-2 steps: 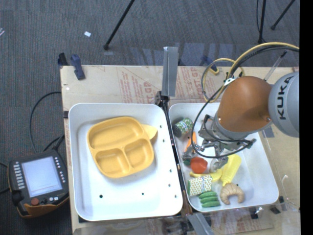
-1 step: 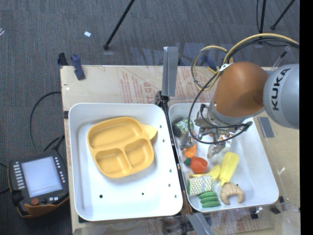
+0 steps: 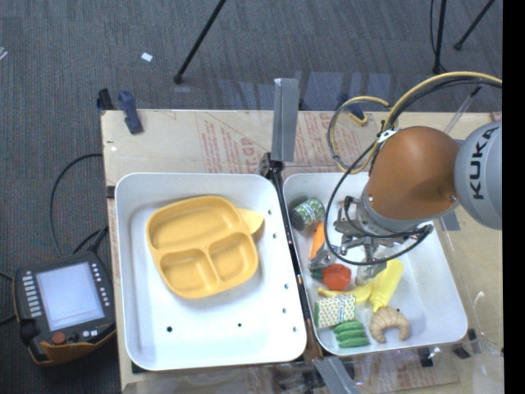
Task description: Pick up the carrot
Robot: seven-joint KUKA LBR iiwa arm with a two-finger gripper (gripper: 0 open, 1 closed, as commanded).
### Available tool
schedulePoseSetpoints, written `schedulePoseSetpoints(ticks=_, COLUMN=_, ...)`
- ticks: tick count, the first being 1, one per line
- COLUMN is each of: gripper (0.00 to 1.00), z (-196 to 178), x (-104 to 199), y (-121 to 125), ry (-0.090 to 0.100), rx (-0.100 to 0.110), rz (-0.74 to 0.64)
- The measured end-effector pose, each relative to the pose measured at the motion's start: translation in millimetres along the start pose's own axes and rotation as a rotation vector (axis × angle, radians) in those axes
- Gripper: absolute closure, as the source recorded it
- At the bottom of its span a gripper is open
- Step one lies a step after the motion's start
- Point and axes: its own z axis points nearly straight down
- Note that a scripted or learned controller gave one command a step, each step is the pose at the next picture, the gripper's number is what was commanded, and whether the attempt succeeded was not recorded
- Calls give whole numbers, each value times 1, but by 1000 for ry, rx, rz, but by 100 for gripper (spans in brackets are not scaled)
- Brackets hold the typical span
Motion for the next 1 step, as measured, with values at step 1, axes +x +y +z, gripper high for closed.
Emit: schedulePoseSetpoints(ticks=1, gripper=100, z=-9, x=-3, y=0, ry=-4, rx=-1, rz=1)
